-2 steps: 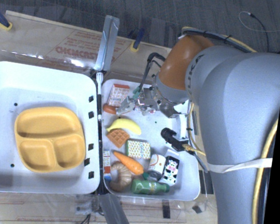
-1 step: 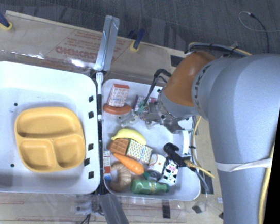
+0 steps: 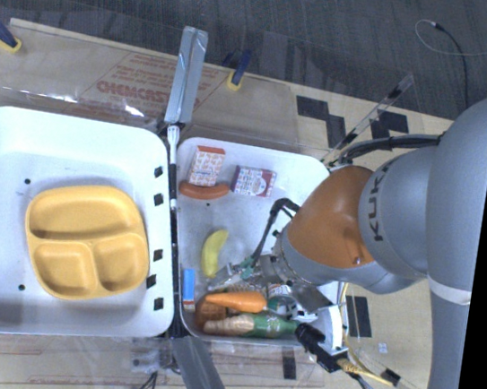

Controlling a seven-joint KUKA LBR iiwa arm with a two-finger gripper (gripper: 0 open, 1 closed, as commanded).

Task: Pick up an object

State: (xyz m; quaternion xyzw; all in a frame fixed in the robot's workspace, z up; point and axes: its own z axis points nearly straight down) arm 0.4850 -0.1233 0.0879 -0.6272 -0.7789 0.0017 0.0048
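1. Carrot (image 3: 234,300), orange and lying on its side, sits in a crowded pile at the front of the right bin (image 3: 267,160). It looks like the nearest candidate for the pick, though the target is a guess.
2. Gripper (image 3: 261,273) hangs low over that pile, just above the carrot. The grey arm (image 3: 441,209) with its orange band (image 3: 334,225) covers most of it, so I cannot tell how wide it is set or whether it has hold of anything.
3. Risk: the carrot touches a green bottle-like item (image 3: 271,326) and a tan vegetable (image 3: 226,325) beside it. A closing grip could catch two things, or wedge against one and slip.
4. Risk: a crinkled shiny wrapper (image 3: 236,272) lies next to the gripper. It may be pinched in place of something solid and tear free.
5. Risk: the pile sits close to the bin's front wall, so a descent could strike the rim.
6. Elsewhere a banana (image 3: 213,252), two small cartons (image 3: 207,165) and (image 3: 253,181) lie well apart from the pile. A yellow divided tray (image 3: 85,238) rests in the left bin (image 3: 17,133).
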